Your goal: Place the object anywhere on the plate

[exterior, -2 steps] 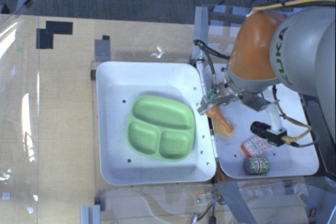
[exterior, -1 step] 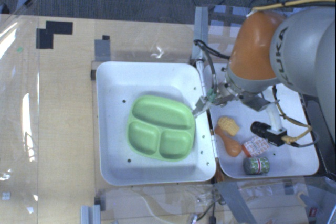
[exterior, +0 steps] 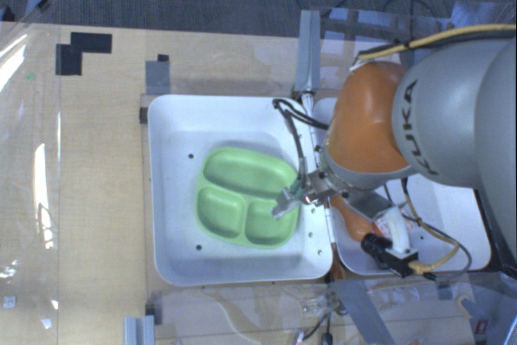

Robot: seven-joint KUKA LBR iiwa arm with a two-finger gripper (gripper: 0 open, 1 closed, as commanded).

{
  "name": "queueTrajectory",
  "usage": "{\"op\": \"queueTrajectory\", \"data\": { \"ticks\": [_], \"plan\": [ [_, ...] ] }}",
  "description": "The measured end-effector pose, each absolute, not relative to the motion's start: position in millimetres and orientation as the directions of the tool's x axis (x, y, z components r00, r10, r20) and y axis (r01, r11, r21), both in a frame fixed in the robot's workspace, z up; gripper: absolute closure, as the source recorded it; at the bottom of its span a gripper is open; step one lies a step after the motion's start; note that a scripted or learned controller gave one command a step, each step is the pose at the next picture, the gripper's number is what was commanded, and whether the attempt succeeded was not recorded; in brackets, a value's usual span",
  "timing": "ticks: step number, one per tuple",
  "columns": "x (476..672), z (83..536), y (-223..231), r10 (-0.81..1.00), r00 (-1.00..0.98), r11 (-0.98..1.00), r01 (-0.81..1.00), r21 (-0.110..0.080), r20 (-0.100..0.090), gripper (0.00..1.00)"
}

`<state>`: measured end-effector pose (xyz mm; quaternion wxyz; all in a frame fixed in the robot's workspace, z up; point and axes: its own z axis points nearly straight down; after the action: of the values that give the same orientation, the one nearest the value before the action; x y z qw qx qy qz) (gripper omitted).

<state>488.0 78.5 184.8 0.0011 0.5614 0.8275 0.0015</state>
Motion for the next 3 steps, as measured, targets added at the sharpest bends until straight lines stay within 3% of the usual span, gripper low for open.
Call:
{"op": "queueTrajectory", "data": {
  "ticks": [1,2,3],
  "plan": [
    [490.2,195.7,78.2,0.93,-0.368,0.368,0.93,0.009,-0.001,1.0],
    [503.0,207.5,41.6,0.838,-0.546,0.546,0.838,0.005,-0.003,1.0],
    [519.1,194.7,-39.7,0.881,-0.473,0.473,0.881,0.006,-0.004,1.0]
  ]
}}
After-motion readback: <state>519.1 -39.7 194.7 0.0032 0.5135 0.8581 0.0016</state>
